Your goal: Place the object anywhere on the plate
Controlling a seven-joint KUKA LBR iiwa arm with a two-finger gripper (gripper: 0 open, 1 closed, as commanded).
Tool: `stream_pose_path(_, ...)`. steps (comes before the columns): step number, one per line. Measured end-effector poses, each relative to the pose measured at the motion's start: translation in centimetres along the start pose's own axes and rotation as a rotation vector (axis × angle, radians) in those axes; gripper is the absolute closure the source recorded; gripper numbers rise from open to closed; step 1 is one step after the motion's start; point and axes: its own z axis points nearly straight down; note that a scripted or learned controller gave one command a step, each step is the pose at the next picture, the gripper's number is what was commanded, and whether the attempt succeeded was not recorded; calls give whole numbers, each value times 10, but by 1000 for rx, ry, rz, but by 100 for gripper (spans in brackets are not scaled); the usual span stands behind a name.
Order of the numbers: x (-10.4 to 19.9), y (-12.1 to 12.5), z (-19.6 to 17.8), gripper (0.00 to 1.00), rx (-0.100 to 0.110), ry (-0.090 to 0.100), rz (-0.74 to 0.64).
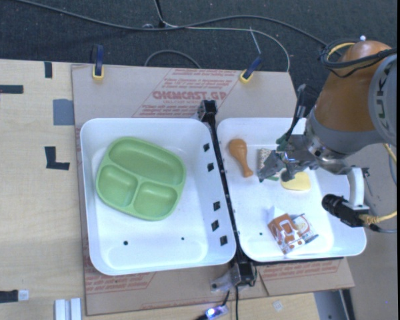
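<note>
A grey arm with an orange band reaches in from the right and hangs its gripper (278, 166) low over the right bin (333, 249), the dark fingers splayed apart with nothing seen between them. One fingertip points down-left toward a small speckled tan piece (264, 157) lying just beside it, and whether the two touch cannot be told from this slant. A flat yellow object (297, 182) lies right under the wrist, partly covered by it. A brown drumstick-shaped toy (240, 155) sits a little to the left, near the divider between the bins, apart from the fingers. Toward the front of the same bin rests a red-and-white packet (291, 231), well clear of the arm.

The green plate (141, 177) (three compartments, nothing on it) lies in the left bin (147, 255), toward its back-left, with bare white floor open in front of it and along its right side up to the divider. The right bin's front-left corner is also open.

The arm's bulk hides the right bin's back-right part, and the wrist's dark fittings blur into the fingers, so their exact shape is hard to read.
</note>
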Motion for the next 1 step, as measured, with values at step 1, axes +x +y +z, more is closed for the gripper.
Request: stream_pose_path(1,52,0,14,100,2,-1,1)
